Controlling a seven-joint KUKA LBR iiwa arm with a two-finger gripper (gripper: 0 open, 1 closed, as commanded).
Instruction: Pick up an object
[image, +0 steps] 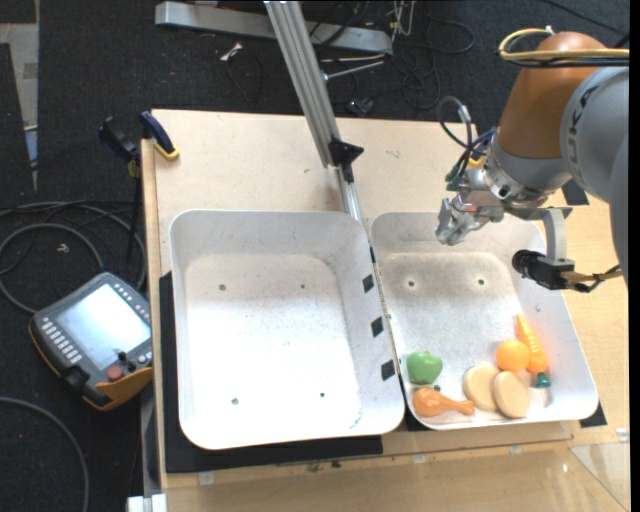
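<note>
Objects for picking all lie in the near end of the right bin (480, 268); none is chosen for me, so any of them will do. From my screen the gripper (455, 228) hangs over the far end of that bin, close to its far left corner, with nothing between its fingers that I can see. Whether the fingers are parted or closed I cannot tell; they are small and blurred together.

Working outward from there, the wrist and the orange band (535, 90) rise to the far right, and the grey arm leaves the picture on the right.

The relation that matters is this: everything I could pick lies toward me from the gripper, well apart from it, across the bare middle of the bin floor. Nearest the divider sits a green pepper (425, 366), with an orange drumstick-shaped piece (440, 403) just beside it, its long axis running left to right. Further right are two pale rounds (497, 390) touching each other, an orange ball (512, 356) just behind them, and a carrot (532, 347) against the right wall, its long axis running far to near.

I judge the pepper the closest target, since it lies almost straight toward me from the gripper. The left bin (265, 320) holds nothing I would go for.
</note>
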